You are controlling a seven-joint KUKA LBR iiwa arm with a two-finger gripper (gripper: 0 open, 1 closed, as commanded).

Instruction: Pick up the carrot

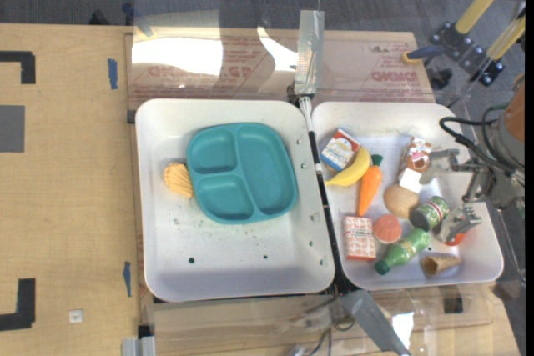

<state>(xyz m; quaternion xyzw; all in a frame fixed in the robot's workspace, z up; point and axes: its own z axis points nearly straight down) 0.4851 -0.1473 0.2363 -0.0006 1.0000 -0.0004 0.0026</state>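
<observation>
Nearest me, the right bin holds the clutter, and the gripper hangs over its right side with fingers that look spread and holding nothing, though glare muddies that. The carrot lies well left of it, beside the banana, so I'm at the approach: I must shift left and descend.

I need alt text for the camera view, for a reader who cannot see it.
A carrot lies in the right bin beside a banana, among other toy foods. The gripper hangs over that bin's right side, apart from the carrot. The left bin holds a teal divided plate.
</observation>
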